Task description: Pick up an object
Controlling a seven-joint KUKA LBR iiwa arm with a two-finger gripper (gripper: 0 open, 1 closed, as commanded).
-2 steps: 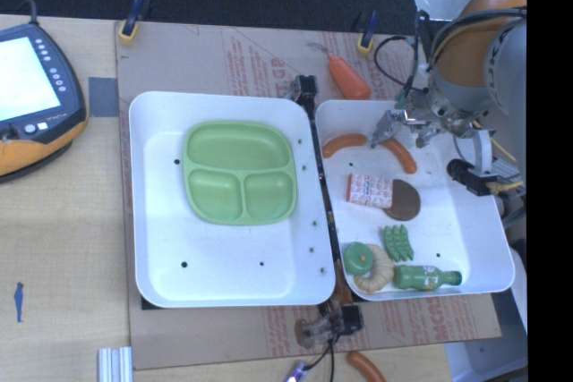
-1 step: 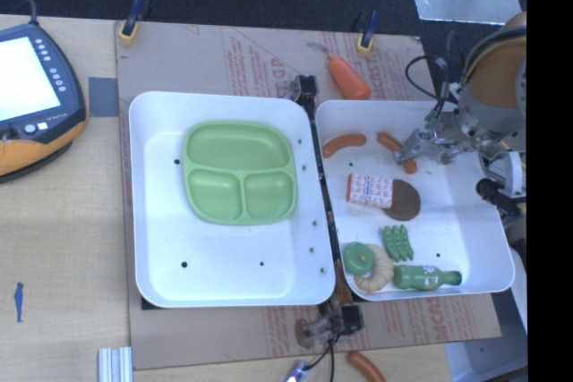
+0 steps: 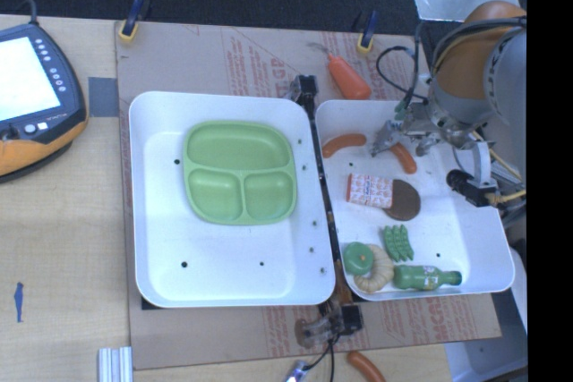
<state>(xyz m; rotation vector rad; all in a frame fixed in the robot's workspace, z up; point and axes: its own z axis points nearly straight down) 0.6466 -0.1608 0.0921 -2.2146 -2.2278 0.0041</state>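
Camera view: gripper (image 3: 394, 141), grip state I cannot tell, hangs low over a sausage (image 3: 405, 158) in the right bin (image 3: 483, 268) (likely mid-reach), so the next move calls for closing and lifting.

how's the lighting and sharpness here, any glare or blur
Camera view: bright, even light; both white bins, left and right, look washed out, with soft shadows along their walls. The arm is slightly soft, and the gripper is small and hard to resolve.
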